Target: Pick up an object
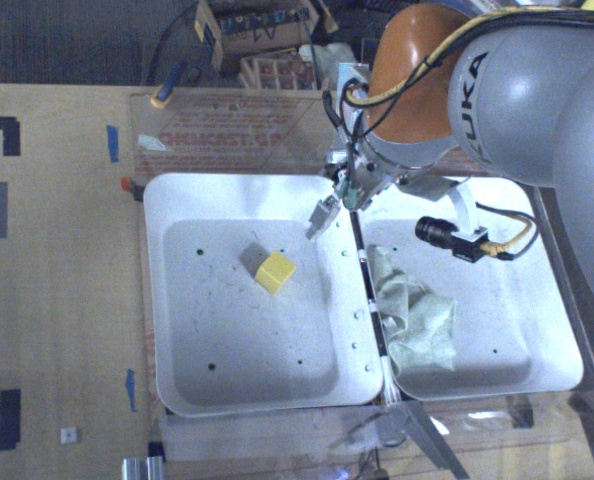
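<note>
One claw, whether parted or closed cannot be told, hangs over the left bin's upper right corner. Yellow block lies on that bin's floor, apart from it. Pale cloth lies in the right bin.

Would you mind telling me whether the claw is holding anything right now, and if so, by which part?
Nothing is held. The claw hangs over the left bin's right edge, apart from the yellow block and the crumpled cloth.
</note>
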Controlling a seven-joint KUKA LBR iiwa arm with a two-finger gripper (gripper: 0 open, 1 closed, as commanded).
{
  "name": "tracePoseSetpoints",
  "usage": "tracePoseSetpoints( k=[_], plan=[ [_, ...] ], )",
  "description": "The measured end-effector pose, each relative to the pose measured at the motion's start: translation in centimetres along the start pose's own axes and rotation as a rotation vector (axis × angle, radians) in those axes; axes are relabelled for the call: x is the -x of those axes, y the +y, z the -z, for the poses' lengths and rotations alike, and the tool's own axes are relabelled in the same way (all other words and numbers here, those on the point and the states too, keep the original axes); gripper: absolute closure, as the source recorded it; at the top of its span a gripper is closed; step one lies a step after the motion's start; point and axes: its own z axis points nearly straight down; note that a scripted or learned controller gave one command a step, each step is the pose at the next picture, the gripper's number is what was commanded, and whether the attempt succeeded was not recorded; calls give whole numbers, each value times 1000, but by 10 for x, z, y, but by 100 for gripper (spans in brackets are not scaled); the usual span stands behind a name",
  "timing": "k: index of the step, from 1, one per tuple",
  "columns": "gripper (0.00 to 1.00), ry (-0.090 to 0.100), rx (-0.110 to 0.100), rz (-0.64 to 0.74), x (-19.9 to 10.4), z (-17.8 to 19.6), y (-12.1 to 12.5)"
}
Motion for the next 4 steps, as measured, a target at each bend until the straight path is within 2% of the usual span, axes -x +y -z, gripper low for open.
tracePoseSetpoints(
  k=[1, 2, 3, 4],
  plan=[
    [0, 1, 0, 400, -125, -8, -20],
    [0, -7, 11, 274, -169, -104, 10],
    [0, -5, 8, -15, -178, -104, 41],
    [0, 29, 14, -420, -152, -101, 49]
  ],
)
